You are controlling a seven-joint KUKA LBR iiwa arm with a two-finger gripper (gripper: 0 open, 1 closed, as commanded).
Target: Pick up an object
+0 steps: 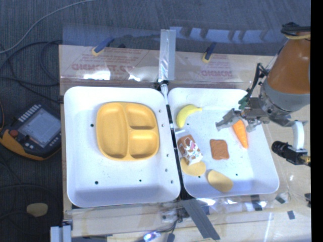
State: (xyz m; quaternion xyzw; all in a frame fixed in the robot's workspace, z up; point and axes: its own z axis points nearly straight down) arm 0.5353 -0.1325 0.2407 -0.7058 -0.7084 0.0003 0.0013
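Desk (pixel 75 64) has two white bins; carrot (pixel 240 133) sits in the right bin (pixel 262 180) right at the end effector (pixel 241 120), whose fingers look spread open, not clamping it; banana (pixel 185 114) nearby; yellow tray (pixel 127 130) in left bin (pixel 81 180).

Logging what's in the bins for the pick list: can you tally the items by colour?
Yellow: 4, the divided plate, banana, two flat pieces
Orange: 1, carrot
Brown: 2, patty, wrapped snack
Total: 7
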